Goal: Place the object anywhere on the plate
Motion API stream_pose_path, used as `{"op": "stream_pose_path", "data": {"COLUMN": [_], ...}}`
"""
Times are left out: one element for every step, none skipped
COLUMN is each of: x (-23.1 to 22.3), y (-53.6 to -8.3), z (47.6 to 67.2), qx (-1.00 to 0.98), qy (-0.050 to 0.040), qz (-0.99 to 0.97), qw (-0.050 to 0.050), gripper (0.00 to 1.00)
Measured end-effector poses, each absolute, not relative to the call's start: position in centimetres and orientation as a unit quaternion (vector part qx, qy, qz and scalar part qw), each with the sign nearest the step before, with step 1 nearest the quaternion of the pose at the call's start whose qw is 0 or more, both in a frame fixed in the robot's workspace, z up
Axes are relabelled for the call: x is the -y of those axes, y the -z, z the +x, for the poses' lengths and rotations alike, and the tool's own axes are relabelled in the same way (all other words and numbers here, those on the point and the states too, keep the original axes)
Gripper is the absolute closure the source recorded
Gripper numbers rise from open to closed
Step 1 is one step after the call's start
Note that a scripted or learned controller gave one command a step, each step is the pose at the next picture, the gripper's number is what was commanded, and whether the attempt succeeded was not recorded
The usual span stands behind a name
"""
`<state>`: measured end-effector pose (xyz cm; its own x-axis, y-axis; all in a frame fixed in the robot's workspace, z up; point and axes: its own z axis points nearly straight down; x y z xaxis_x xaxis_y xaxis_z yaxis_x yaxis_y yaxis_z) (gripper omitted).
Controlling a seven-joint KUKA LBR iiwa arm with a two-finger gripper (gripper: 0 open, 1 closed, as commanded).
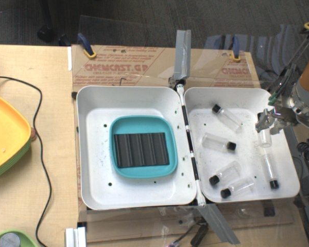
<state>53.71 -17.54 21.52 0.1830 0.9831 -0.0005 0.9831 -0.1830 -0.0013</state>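
In the right bin (293,187), five clear vials are lying loose on the floor, while the teal plate (143,125) is sitting in the left bin (87,153), apparently as the drop spot. The gripper (268,123) is hanging at the right bin's right wall, seemingly clamping a clear vial (264,138) that is dangling upright beneath it, well apart from the plate.

Five clear vials (225,116) with black caps lie scattered on their sides in the right bin. A teal square plate (142,146) with a dark ribbed centre sits flat in the left bin.
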Motion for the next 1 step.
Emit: {"op": "stream_pose_path", "data": {"x": [17.54], "y": [-21.53], "z": [53.72], "qx": [0.639], "qy": [-0.0006], "qz": [-0.769], "qw": [0.0], "gripper": [0.0]}}
